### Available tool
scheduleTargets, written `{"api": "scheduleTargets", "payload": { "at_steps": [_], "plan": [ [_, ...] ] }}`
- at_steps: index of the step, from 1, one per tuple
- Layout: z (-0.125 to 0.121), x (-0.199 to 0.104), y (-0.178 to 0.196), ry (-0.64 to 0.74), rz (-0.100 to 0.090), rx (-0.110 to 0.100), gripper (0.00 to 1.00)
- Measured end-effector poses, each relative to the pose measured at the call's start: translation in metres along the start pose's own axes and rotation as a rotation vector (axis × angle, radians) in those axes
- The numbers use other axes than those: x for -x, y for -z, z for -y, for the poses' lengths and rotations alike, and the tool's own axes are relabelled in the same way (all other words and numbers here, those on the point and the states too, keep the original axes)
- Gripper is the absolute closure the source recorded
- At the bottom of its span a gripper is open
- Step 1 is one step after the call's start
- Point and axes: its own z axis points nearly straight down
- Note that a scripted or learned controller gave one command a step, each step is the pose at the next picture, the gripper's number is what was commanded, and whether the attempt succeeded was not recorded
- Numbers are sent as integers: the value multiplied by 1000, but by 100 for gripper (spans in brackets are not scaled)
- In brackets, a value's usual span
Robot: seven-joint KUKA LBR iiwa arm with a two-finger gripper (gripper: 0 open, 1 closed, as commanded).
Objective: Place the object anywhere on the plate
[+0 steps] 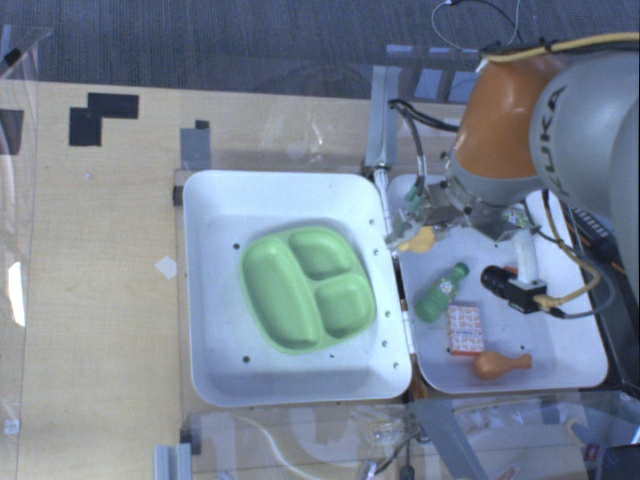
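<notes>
Arm: grey KUKA arm with orange band (505, 118) over the right white bin (590, 363).
Gripper: two-finger gripper (415, 230) at that bin's upper left corner, pinching a small yellow object (421, 239).
Plate: green three-compartment plate (308, 288) in the left white bin (215, 268), bare.
Others: green bottle (440, 293), patterned box (464, 329), orange pear-shaped toy (497, 364).

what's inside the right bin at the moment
In the right bin: a green bottle, a small patterned box, an orange pear-shaped toy and a yellow item. The arm covers its far part.
</notes>
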Motion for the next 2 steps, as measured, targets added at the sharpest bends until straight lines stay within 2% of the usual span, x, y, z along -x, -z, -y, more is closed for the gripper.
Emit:
{"api": "scheduleTargets", "payload": {
  "at_steps": [1,2],
  "plan": [
    [-9,-79,-19,247,-1,-2,100],
    [-9,-78,-19,247,-1,-2,0]
  ]
}}
